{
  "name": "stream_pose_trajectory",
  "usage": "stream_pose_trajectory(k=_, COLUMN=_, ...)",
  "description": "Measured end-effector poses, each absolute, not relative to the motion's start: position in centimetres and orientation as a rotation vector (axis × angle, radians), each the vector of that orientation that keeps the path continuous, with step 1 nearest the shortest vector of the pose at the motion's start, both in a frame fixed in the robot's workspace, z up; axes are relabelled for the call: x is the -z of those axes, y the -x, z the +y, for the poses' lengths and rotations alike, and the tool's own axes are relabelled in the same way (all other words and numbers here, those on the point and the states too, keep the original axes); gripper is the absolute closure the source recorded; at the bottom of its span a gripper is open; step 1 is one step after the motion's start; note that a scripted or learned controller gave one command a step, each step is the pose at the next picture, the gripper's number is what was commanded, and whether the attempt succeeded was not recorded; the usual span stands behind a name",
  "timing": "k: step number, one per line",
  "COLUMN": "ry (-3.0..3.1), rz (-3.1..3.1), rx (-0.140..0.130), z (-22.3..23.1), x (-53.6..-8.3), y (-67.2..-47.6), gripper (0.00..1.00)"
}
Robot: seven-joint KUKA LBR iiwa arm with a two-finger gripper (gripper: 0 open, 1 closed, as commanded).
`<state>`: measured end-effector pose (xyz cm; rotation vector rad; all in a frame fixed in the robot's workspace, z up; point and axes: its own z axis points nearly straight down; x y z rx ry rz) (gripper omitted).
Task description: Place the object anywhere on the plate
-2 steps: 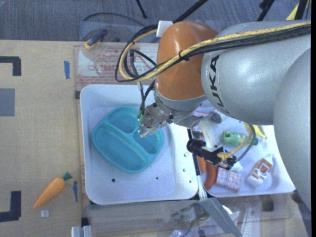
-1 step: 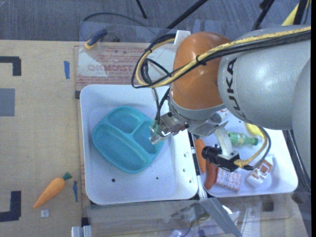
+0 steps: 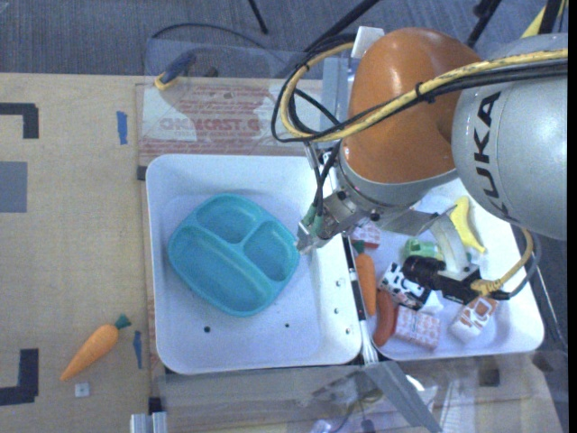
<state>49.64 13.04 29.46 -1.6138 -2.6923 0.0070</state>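
The left bin point(image 3: 180, 336) holds a blue divided plate point(image 3: 234, 253). The right bin point(image 3: 527, 327) holds the jumbled toy food point(image 3: 406, 296): a carrot stick, a sausage, a banana, small cartons. "KUKA" reads on the arm point(image 3: 518, 142). Its jaws sit by the plate's right edge; their state cannot be told. A toy carrot point(image 3: 90, 350) lies on the surface.

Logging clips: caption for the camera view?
Pincer at the blue plate's right rim; toys in right bin.
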Motion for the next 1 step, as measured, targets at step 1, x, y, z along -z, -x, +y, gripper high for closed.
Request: stream_pose_trajectory(k=1, ry=1.594, rz=-2.702, rx=-0.007, z=11.4, x=-23.51, y=-47.9, gripper=1.0)
